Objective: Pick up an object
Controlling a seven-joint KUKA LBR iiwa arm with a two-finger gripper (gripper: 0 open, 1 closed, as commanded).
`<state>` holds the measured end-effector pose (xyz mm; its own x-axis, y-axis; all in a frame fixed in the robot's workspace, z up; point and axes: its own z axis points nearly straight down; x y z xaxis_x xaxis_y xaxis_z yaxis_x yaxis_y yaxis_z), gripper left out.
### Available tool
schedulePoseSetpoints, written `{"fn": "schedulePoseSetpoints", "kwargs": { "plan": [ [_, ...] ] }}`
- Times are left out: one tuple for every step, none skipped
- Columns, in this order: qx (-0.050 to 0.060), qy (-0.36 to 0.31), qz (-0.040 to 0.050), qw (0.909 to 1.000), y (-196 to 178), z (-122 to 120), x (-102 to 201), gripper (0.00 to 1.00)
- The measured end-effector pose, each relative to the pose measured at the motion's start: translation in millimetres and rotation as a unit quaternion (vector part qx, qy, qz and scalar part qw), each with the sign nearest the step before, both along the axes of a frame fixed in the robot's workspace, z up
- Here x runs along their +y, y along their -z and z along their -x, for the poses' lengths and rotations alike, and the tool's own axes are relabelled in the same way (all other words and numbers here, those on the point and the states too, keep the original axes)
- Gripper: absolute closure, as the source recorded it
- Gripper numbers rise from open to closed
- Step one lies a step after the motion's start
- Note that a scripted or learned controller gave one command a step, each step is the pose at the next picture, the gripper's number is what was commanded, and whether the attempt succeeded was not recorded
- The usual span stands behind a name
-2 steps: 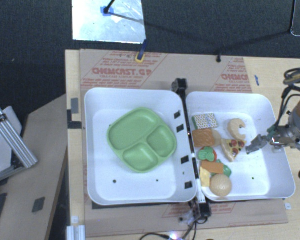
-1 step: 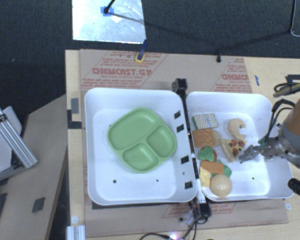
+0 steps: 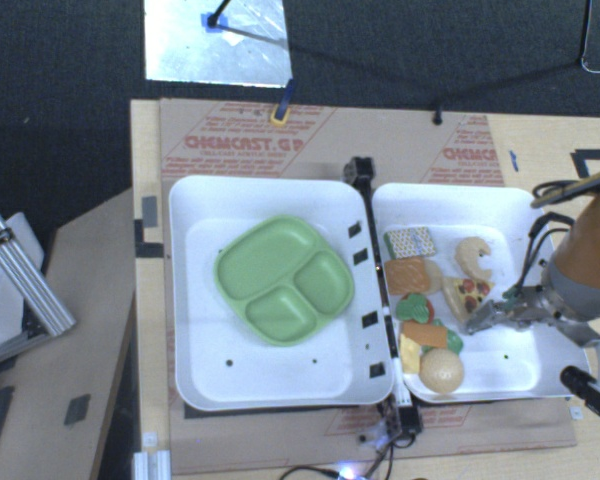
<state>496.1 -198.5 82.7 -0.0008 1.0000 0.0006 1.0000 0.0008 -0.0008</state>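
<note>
The right bin (image 3: 510, 206) holds several toy foods along its left side. There is a speckled square (image 3: 410, 241), a brown bread piece (image 3: 412, 275), a pale curled pastry (image 3: 473, 256), a pizza slice (image 3: 467, 292), a green and red vegetable (image 3: 415, 308), an orange piece (image 3: 427, 334), a yellow piece (image 3: 409, 353) and a round beige bun (image 3: 442, 370). My gripper (image 3: 483, 317) is low in this bin, pointing left. Its tip lies just below and right of the pizza slice.
The left bin (image 3: 200, 358) holds a green divided plate (image 3: 285, 280). A black divider with clips (image 3: 372, 278) runs between the bins. The arm's orange band (image 3: 592, 250) hangs over the right bin's right edge. A shiny sheet (image 3: 218, 28) lies beyond the bench.
</note>
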Motion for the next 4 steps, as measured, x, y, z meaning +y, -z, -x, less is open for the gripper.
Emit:
{"fn": "schedulePoseSetpoints", "kwargs": {
  "plan": [
    [-0.002, 0.000, 0.0010, 1.0000, -12.6, -1.1, -0.7, 1.00],
    [-0.004, -0.002, 0.0018, 1.0000, -77.0, -3.2, -2.6, 1.00],
    [-0.004, -0.001, 0.0018, 1.0000, -127.0, 4.4, -4.5, 1.00],
    [-0.003, -0.002, 0.0013, 1.0000, -142.7, 3.1, -5.0, 1.00]
  ]
}}
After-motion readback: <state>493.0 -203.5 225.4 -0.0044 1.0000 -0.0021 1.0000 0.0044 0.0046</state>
